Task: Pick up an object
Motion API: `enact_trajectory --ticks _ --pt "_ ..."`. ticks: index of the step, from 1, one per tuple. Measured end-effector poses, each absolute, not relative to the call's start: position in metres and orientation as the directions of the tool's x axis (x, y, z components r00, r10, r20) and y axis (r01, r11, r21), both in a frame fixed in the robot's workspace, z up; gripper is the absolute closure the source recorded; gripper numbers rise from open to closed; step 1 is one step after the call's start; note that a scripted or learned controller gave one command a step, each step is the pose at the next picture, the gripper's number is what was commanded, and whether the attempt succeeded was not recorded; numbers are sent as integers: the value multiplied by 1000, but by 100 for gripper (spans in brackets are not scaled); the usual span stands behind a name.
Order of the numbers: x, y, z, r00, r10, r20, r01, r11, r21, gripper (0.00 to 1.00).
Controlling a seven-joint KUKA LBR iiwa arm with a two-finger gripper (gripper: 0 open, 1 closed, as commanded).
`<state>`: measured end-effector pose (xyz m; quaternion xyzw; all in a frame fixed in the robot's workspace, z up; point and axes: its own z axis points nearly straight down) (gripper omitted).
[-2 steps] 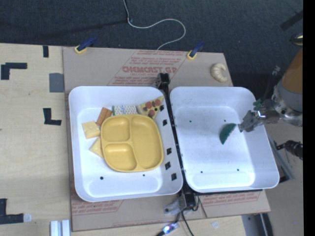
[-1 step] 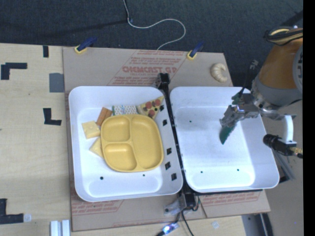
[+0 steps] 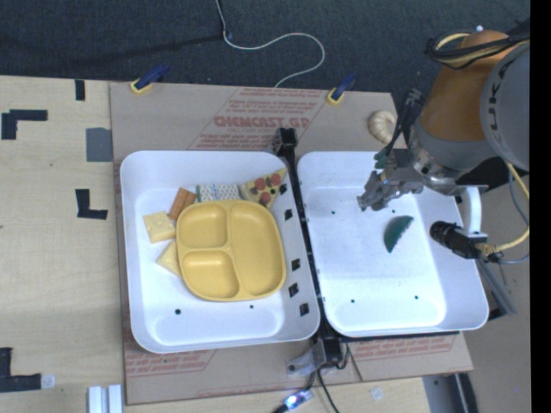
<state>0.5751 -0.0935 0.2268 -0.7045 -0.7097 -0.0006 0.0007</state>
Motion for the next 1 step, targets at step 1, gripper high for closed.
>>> enact_trajectory --ticks 1 --pt "592 -37 216 -6 1000 0 1000 6 -2 100"
